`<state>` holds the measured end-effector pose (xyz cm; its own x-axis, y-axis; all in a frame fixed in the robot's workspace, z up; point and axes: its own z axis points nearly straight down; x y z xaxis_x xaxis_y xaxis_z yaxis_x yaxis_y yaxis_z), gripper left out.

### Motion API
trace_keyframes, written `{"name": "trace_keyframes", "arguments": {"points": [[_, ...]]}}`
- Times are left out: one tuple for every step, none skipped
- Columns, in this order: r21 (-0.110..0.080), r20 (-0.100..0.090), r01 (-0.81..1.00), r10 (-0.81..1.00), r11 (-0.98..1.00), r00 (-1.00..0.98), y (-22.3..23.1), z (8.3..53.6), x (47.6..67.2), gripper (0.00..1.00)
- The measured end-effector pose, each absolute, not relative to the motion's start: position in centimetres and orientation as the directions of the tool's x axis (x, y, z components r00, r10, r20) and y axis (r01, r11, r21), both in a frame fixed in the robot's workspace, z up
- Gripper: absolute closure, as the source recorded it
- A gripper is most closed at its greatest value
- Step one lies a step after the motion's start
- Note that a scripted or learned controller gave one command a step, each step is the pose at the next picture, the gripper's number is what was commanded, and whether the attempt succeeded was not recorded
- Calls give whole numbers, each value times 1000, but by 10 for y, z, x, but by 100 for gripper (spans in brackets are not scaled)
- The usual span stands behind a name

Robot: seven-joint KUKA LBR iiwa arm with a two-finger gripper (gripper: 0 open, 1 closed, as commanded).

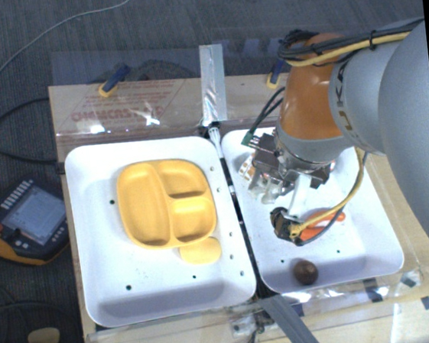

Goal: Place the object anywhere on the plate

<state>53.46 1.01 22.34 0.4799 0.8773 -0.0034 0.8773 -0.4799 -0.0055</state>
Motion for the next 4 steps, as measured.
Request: {"name": "trace_keyframes", "arguments": {"points": [[0,-4,858,858,-514,514,-59,290,599,100],[-5,-2,912,912,-410,410,19,188,572,100],[-5,-2,912,912,-410,410,19,188,572,0],[-10,-3,913,913,-409,409,20,195,572,100]]}}
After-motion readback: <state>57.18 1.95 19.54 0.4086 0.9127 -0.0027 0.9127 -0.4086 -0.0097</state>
